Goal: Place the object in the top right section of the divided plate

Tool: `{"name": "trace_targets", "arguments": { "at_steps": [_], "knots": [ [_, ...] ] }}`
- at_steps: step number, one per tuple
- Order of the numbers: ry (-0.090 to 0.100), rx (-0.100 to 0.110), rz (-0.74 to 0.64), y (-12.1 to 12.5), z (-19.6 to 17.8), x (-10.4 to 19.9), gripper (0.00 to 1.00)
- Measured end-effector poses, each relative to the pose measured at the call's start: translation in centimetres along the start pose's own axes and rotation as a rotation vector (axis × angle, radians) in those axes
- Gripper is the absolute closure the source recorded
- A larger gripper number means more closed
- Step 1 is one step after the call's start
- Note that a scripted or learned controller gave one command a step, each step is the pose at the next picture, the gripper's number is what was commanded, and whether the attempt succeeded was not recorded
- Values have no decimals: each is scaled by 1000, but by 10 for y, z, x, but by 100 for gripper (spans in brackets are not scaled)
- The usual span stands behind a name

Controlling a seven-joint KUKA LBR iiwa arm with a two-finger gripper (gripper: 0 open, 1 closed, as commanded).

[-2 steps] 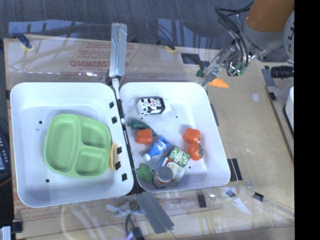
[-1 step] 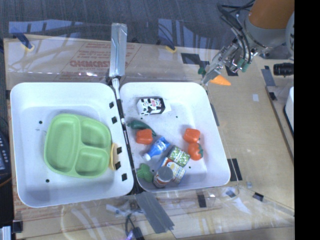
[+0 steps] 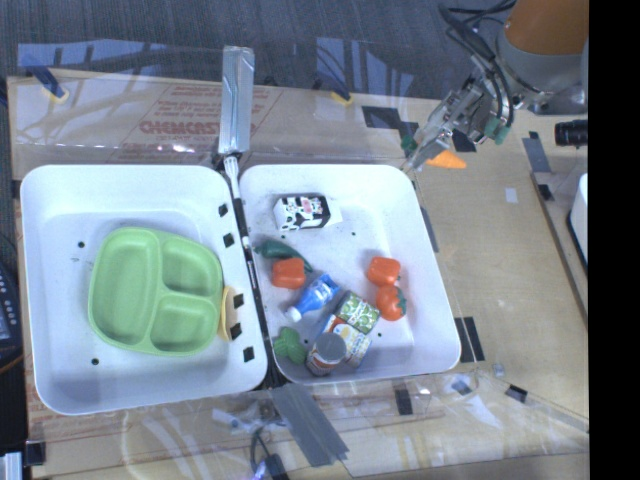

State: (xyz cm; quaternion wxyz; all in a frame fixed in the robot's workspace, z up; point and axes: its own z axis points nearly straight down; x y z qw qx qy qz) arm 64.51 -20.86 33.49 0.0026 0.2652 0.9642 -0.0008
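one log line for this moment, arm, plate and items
arm: gripper above right bin's far corner | plate: green divided plate in left bin | items: in right bin | stage: no pick yet

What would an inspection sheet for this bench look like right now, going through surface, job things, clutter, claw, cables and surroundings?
Surface: tan bench bearing two white bins, left bin and right bin, with tape strips at the edges.
Job's things: green plate in the left bin, nothing seen in its sections; no object picked yet.
Clutter: right bin holds a black-and-white carton, two orange vegetables, a blue bottle, a green carton and a can.
Claw: claw above the right bin's far right corner, nothing seen between its fingers.
Cables: black cables by the wrist.
Surroundings: grey carpet beyond the bench.
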Motion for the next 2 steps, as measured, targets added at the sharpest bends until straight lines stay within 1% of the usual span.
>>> {"name": "trace_targets", "arguments": {
  "at_steps": [1, 2],
  "knots": [
    [0, 0, 0, 0, 0, 0, 0],
    [-5, -1, -4, 2, -11, -1, 100]
  ]
}}
